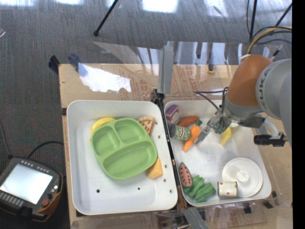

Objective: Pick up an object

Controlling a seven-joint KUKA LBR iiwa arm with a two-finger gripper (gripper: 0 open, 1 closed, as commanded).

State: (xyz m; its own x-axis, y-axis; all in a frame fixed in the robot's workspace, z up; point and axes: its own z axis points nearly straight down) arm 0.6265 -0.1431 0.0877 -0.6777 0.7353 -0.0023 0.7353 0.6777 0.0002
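Jaws [204, 136] are down in the right bin [259, 163], tips just beside the carrot [192, 136]; can't tell if they're open or closed, nothing visibly between them. Carrot: small orange toy, tapered, lying at a slant, immediately left of the jaws. Above-left of the jaws: reddish-orange sausage-like piece [188, 120], and a purple-and-white item [171, 113] further left in the bin corner. Left of the carrot: green patterned can [180, 132] on its side. Just right of the jaws: yellow piece [226, 136]. Well below: watermelon slice [185, 174], green leafy pieces [200, 189], small cup [227, 189], white plate [243, 177]. Left bin [81, 175], far left of the jaws: green divided tray [124, 148], with a yellow banana [101, 123], waffle piece [147, 124] and orange wedge [156, 170] sticking out from under its edges.
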